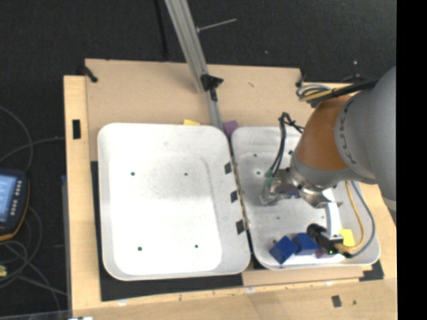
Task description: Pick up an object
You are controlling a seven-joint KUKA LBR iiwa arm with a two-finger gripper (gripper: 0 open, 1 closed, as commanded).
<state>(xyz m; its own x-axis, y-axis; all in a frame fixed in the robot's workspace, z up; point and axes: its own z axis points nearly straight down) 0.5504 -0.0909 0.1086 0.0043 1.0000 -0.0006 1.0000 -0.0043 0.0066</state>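
Observation:
My gripper [269, 197] is down in the middle of the right bin [250, 145], close to its floor. The grey arm with its orange band [320, 142] comes in from the right and hides much of that bin. Two blue blocks lie at the bin's near edge, one at the left [283, 248] and one touching it on the right [306, 242]. They sit below and to the right of the gripper, apart from it. A small yellow piece [347, 236] shows near the bin's near right corner. I see nothing between the gripper and the bin floor.
The left bin [163, 199] is a wide white tray with a few dark dots. Behind the bins lie a small yellow thing [191, 122] and a purple thing [231, 127]. A slanted metal pole [190, 42] rises from the bench's far side.

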